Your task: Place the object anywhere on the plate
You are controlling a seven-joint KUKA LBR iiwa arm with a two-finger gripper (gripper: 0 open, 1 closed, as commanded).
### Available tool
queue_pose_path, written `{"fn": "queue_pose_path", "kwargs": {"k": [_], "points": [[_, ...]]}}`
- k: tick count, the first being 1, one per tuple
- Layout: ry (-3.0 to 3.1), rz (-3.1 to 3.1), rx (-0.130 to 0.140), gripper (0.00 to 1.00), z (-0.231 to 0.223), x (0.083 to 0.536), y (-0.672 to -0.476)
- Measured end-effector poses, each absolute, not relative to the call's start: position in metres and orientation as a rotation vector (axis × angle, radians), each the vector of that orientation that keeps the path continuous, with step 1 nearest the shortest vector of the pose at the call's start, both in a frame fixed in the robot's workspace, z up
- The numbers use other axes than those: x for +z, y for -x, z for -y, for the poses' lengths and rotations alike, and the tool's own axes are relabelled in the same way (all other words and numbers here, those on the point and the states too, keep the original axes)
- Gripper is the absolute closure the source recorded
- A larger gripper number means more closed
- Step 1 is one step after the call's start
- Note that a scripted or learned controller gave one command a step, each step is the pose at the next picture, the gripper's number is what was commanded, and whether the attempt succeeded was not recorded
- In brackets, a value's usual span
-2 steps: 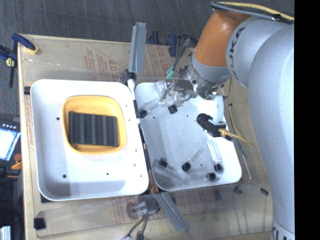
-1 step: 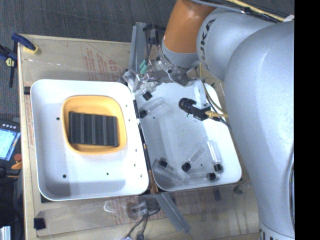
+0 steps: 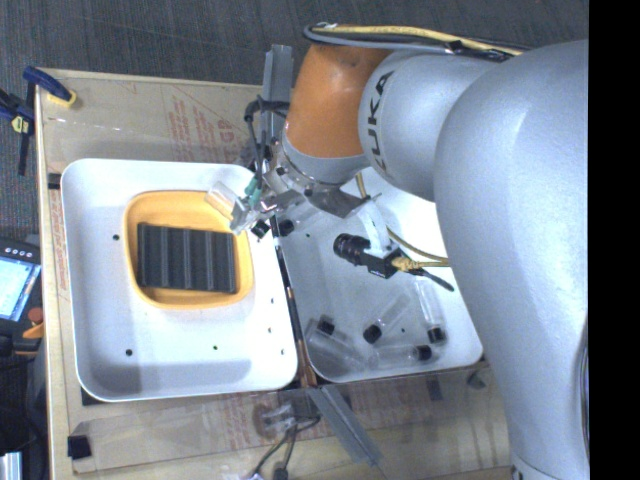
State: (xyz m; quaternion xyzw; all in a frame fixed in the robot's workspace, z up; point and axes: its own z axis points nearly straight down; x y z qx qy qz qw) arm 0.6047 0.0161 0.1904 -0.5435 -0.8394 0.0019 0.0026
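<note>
A yellow plate with a dark ridged insert lies in the left white bin. My gripper hovers at the plate's upper right corner, right by the wall between the two bins. A pale, see-through piece shows at its tip over the plate's rim; I cannot tell whether that is a held object or part of the gripper. Several clear tubes with black caps lie along the near edge of the right bin.
The grey arm with its orange band covers the far and right parts of the right bin. A blue clamp sits on the bench's far left corner, and a small screen stands at the left edge.
</note>
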Motion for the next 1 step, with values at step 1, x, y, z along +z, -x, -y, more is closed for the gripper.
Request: {"fn": "queue_pose_path", "kwargs": {"k": [1], "points": [[1.706, 2.632, 0.006, 0.0, -0.0156, 0.1905, -0.6049]]}}
